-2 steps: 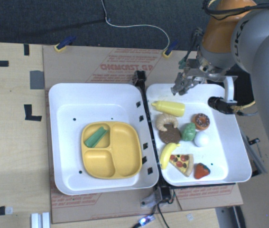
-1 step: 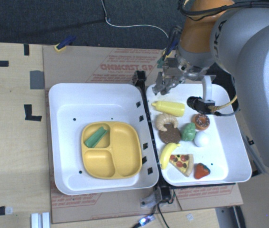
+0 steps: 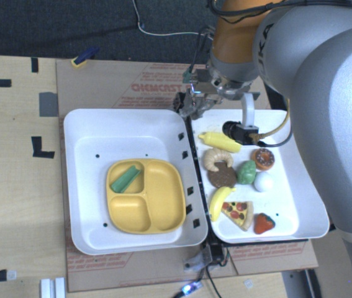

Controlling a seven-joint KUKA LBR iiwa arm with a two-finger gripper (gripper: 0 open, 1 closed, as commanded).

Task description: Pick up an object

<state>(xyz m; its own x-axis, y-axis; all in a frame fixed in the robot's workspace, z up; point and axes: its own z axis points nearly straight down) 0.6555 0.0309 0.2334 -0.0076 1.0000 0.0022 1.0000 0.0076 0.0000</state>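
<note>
The claw (image 3: 191, 101) was seen at the far end of the divider between the two bins, just over the rim; whether it was released or clenched could not be told, since the fingers were too small and dark against the cardboard (image 3: 151, 85). Nothing was seen held between them.

The task's things were found in the right bin (image 3: 306, 219), all nearer the camera than the claw. Closest to it, just to the right and below, a yellow corn-like piece (image 3: 220, 141) was laid, w/ a black part of the arm (image 3: 236, 130) beside it. Further down were placed a pale ring-shaped piece (image 3: 216, 159), a brown cookie (image 3: 223, 177), a green item (image 3: 247, 172), a small doughnut (image 3: 263, 159), a white egg (image 3: 263, 182), a banana (image 3: 218, 202), a pizza slice (image 3: 237, 213) and a strawberry (image 3: 263, 223). These were packed close, many touching.

In the left bin (image 3: 79, 166), below-left of the claw and well apart, a yellow divided plate (image 3: 154, 200) was set, w/ a green piece (image 3: 125, 179) in one compartment.
</note>
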